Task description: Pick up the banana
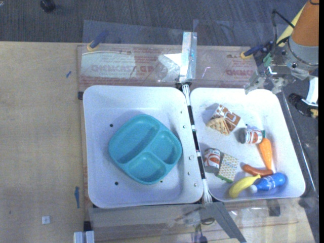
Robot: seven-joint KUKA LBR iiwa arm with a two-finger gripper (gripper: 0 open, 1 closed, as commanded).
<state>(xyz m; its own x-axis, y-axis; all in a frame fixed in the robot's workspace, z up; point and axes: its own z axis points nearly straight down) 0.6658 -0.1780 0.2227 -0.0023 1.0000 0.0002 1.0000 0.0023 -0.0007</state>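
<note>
The yellow banana (241, 186) lies near the front edge of the right bin (288, 118), curved, with its right end touching a blue bottle (269, 183). A patterned packet (229, 167) sits just behind its left end. My gripper (262, 86) hangs over the bin's far rim, well behind the banana and apart from it. It is open with nothing between its fingers.
The right bin also holds an orange carrot (266, 154), a red pepper (257, 170), a small can (251, 135), a snack pack (223, 119) and a red-and-white packet (212, 158). A teal divided plate (145, 148) lies in the left bin (96, 110).
</note>
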